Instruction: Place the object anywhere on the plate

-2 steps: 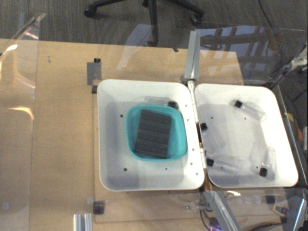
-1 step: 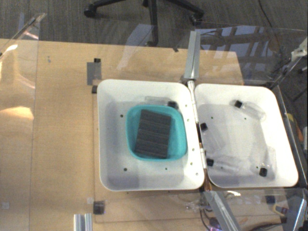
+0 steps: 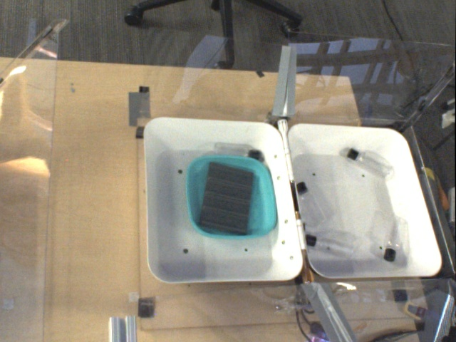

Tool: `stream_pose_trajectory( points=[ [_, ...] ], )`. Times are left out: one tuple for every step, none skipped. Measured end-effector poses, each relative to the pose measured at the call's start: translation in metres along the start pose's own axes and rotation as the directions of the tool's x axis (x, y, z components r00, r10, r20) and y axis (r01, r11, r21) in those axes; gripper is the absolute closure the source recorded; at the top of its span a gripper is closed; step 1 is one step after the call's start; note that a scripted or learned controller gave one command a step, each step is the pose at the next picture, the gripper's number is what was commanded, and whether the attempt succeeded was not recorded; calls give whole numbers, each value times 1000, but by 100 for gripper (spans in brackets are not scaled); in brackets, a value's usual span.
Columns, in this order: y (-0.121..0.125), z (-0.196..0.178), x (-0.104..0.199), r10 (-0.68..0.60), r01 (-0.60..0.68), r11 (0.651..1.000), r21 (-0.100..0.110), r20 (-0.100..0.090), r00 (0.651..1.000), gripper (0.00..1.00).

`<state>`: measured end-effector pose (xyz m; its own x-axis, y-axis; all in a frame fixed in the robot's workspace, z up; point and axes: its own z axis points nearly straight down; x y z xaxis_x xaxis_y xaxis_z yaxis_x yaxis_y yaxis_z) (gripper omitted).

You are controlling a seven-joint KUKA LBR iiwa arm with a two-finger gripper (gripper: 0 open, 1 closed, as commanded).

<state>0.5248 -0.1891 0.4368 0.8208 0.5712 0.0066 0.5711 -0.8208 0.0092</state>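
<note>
1. The dark grey ribbed block (image 3: 227, 201), which I take to be the object of the task, lies flat on the teal plate (image 3: 197, 179). It sits near the middle of the plate, turned a little so that its long sides lean against the plate's edges, and no part of it hangs over the rim.

2. The plate itself rests on the floor of the left white bin (image 3: 162, 191), closer to the far edge of this bin than to the near one. The raised rim of the plate keeps the block from sliding off, so the place looks stable.

3. The right white bin (image 3: 417, 191) stands just beside the left one, touching it along the middle seam. It carries only clear, hard-to-read plastic pieces with small dark caps, and I cannot say exactly what they are.

4. Both bins sit on the wooden desk (image 3: 78, 191), toward its right edge, probably so that the arm reaches them easily from that side.

5. About the claw, I cannot tell its state, whether released or clenched.

6. My judgement: since the block lies fully on the plate and nothing touches it, the task appears already fulfilled, and no further placing seems needed.
</note>
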Motion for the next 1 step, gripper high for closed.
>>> stream_pose_trajectory(
  points=[
    [4,0,-24,109,-109,994,-2,1,994,0]
  ],
)
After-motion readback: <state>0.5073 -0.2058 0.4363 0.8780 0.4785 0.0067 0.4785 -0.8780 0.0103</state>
